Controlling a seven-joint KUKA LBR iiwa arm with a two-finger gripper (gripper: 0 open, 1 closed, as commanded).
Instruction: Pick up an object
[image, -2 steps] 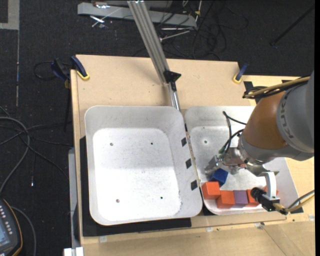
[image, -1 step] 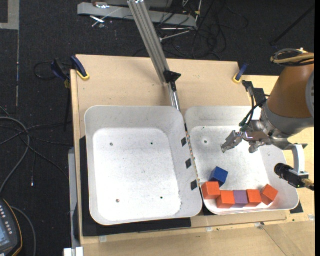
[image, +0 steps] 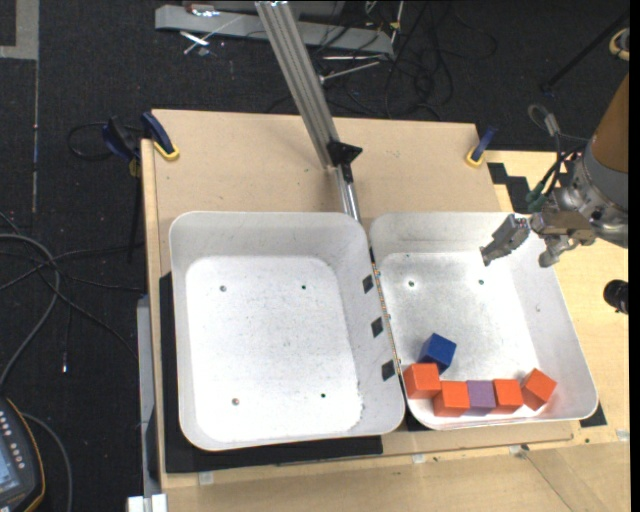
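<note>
The desk (image: 260, 170), a pale wooden board clamped at its far corners, carried two shallow white bins side by side. The left bin (image: 200, 240) held nothing that could be picked out, while the right bin (image: 560, 300) had all the blocks gathered along its near edge. The arm (image: 612, 150) came in from the right, its wrist hanging over the far right corner of the right bin, and the jaws (image: 526, 241) stood spread apart with nothing between them, one finger angled toward the bin's middle and the other close to the right wall. From the jaws the blocks lay well apart, toward the near side of the bin and somewhat to the left, so the coming move would likely call for a long sweep toward the camera and a descent. The blue block (image: 437, 350) sat alone, a little farther from the near wall than the rest, and looked the easiest target since it had free space on most sides. Just beside it stood an orange block (image: 421, 379), then a row packed against the near wall: another orange block (image: 452, 397), a purple block (image: 481, 395), a third orange block (image: 507, 393) and an orange one (image: 539, 387) turned at an angle. These touched or nearly touched, leaving little room for fingers.
</note>
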